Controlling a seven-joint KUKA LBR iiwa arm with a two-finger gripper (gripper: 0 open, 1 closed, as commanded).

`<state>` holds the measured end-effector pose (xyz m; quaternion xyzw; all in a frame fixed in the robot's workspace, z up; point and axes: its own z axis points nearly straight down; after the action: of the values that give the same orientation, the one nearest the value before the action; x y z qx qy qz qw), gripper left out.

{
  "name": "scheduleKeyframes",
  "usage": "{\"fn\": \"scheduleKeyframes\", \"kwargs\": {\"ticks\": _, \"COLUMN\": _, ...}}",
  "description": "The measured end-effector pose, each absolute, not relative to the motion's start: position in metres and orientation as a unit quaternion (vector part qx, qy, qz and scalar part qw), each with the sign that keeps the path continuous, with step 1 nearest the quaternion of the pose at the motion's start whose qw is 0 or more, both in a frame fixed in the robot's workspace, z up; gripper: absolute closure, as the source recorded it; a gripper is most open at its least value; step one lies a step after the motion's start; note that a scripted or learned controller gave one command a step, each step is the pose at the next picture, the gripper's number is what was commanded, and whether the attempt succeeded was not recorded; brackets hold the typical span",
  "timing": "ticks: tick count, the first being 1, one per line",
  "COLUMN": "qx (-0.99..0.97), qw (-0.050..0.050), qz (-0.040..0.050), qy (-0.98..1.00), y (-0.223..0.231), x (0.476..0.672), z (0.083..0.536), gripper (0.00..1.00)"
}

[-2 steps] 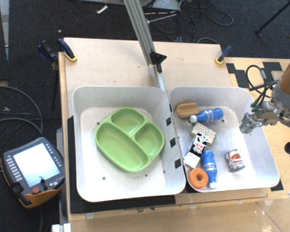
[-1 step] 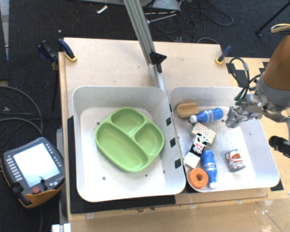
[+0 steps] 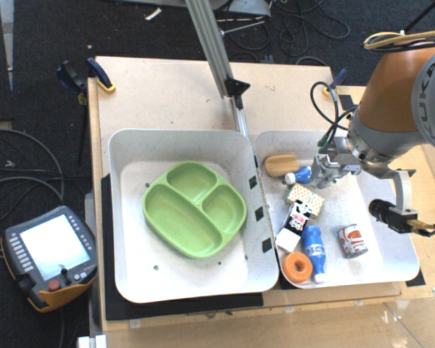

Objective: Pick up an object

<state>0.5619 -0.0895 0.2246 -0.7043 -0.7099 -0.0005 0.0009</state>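
Note:
The right bin [image 3: 391, 267] holds several small objects. A tan rounded block [image 3: 280, 164] lies at its far left, with a small blue and white piece [image 3: 301, 175] beside it. Nearer the front are a checkered box [image 3: 306, 199], a black-and-white patterned item [image 3: 298, 216], a white box [image 3: 288, 239], a blue bottle [image 3: 314, 249], an orange ring [image 3: 299, 267] and a red can [image 3: 353, 241]. My gripper [image 3: 325, 172] hangs low over the bin's far middle, just right of the blue and white piece and above the checkered box. Nothing is visibly held.
A green divided plate [image 3: 195, 208] lies in the left bin [image 3: 123, 194]. A slanted metal pole [image 3: 214, 46] rises from the back between the bins. A black fitting [image 3: 391, 216] juts out at the right bin's right side. A teach pendant [image 3: 49, 256] sits left of the bench.

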Motion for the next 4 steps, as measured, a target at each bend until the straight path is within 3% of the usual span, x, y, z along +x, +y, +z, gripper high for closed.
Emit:
{"fn": "scheduleKeyframes", "kwargs": {"ticks": 3, "qx": -0.704, "qw": 0.000, "qz": -0.0010, "qy": -0.710, "y": 0.054, "x": 0.610, "z": 0.215, "gripper": 1.00}}
{"fn": "scheduleKeyframes", "kwargs": {"ticks": 4, "qx": -0.704, "qw": -0.001, "qz": -0.0020, "qy": -0.710, "y": 0.099, "x": 0.622, "z": 0.246, "gripper": 1.00}}
